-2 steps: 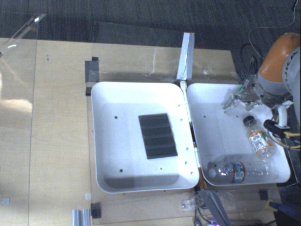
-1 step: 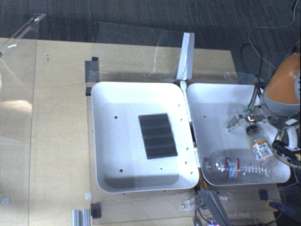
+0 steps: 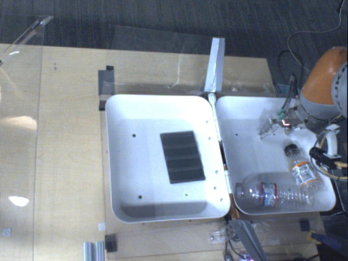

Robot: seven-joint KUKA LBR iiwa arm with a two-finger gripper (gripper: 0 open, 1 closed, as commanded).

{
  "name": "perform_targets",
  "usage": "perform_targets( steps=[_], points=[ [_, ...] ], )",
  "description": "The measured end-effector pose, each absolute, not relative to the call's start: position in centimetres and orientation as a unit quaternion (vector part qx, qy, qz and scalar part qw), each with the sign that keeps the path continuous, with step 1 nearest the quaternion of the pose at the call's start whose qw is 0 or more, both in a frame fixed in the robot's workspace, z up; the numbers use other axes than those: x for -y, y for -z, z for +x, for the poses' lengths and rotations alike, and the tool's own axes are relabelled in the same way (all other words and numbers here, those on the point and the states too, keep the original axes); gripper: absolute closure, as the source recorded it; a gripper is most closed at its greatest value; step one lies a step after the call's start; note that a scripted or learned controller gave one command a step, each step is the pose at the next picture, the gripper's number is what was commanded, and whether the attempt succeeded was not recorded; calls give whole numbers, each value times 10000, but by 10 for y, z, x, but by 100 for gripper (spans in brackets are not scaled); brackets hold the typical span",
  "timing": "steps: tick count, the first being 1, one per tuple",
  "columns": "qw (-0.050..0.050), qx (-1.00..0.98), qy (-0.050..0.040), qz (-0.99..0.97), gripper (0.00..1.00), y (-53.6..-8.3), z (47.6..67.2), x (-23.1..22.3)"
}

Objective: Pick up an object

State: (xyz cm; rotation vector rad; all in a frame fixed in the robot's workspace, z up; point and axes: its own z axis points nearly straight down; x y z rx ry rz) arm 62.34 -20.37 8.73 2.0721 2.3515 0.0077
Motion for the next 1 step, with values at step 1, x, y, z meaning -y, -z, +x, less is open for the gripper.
perform_targets(
  steps=[1],
  points=[
    [23,-7941,-16,6077,0,-100,573,205]
  ],
)
